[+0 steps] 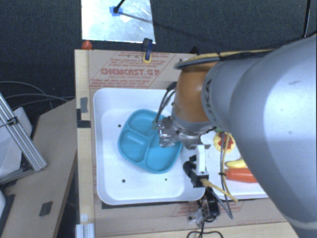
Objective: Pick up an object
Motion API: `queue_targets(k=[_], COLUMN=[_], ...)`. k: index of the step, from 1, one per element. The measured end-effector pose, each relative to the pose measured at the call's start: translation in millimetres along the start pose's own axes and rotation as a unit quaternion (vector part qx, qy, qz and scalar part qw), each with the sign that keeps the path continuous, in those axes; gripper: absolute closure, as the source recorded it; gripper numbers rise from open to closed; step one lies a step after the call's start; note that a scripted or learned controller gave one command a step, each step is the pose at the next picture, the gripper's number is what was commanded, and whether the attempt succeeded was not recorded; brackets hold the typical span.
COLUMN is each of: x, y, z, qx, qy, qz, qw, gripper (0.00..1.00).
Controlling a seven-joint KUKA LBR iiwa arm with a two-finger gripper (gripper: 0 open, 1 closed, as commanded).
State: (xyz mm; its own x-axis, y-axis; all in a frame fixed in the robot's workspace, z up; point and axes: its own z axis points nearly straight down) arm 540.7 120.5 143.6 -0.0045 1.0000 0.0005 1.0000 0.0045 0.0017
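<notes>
Looming grey arm [267, 123] is filling the right of the frame, hiding its jaws [168, 135]; I cannot tell their state. Centre-left, the blue divided plate [141, 143] is lying in the left bin [106, 133]. Its shallow rim risks slipping out.

Bright blue divided plate [143, 142] in a plain white bin [106, 133], arm [257, 118] is grey with that orange band [190, 95]. Tan cardboard [131, 68] has red lettering (plus a shiny silver sheet [118, 14] behind). Red, yellow and orange toys [233, 157] in the other bin.
</notes>
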Motion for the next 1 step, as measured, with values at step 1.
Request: queue_targets(k=[1], x=[-1.3], y=[-1.6], z=[-14.3], qx=[0.0], qy=[0.0], qz=[0.001], qw=[1.0], gripper=[1.0])
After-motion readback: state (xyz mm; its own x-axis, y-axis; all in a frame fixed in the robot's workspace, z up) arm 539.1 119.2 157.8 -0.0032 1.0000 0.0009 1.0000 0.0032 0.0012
